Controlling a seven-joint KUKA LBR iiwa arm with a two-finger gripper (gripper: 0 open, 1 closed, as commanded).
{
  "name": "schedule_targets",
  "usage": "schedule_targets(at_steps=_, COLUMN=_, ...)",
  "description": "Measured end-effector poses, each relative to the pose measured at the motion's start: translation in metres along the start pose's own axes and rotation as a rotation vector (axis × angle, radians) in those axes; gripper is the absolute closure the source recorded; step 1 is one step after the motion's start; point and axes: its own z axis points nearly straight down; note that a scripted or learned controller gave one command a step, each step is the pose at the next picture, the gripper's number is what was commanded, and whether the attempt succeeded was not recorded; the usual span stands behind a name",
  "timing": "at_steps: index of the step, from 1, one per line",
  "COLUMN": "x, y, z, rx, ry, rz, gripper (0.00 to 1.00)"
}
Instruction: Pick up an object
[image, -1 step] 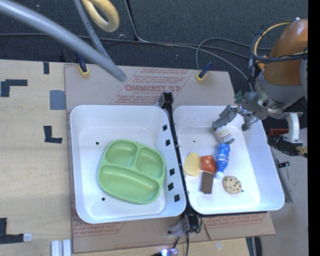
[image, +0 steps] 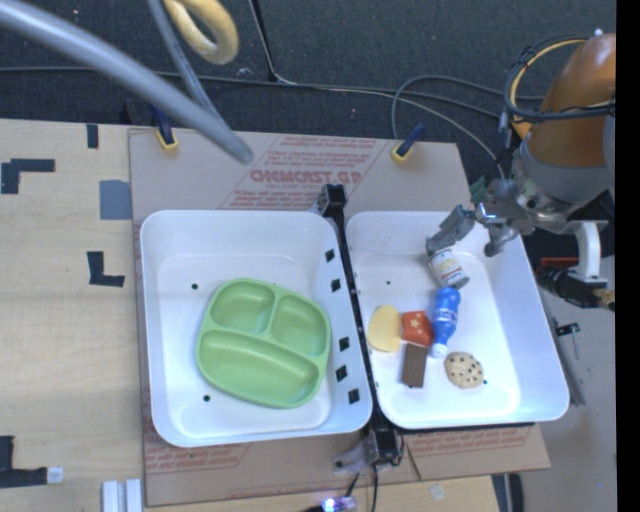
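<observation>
Two white bins sit side by side on the bench, the left bin (image: 165, 300) carrying a green divided plate (image: 264, 342) that lies flat across its middle, tilted a little toward the near right corner. The right bin (image: 530, 360) holds a cluster of small things: a small jar with a pale label (image: 449, 268) lies near the far middle of its floor, and just nearer from it a blue bottle with a white cap (image: 445, 313) lies on its side. Beside the bottle toward the divider sits a red block (image: 416, 327), touching a yellow rounded piece (image: 384, 328) on its left, and a dark brown bar (image: 413, 366) lies just nearer than the red block. A chocolate-chip cookie (image: 463, 370) rests toward the near right of the bin, apart from the bar. The gripper (image: 470, 232) hangs over the far part of the right bin, its two fingers spread wide apart, one finger (image: 447, 232) pointing down just above the jar; nothing sits between them
</observation>
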Motion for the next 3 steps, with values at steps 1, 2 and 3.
schedule_targets(at_steps=1, x=-0.003, y=0.005, z=0.046, rx=0.004, ry=0.0, rz=0.001, gripper=0.0)
schedule_targets(at_steps=2, x=0.0, y=0.006, z=0.09, rx=0.004, ry=0.0, rz=0.0, gripper=0.0)
schedule_targets(at_steps=3, x=0.001, y=-0.003, z=0.152, rx=0.006, ry=0.001, rz=0.0, gripper=0.0)
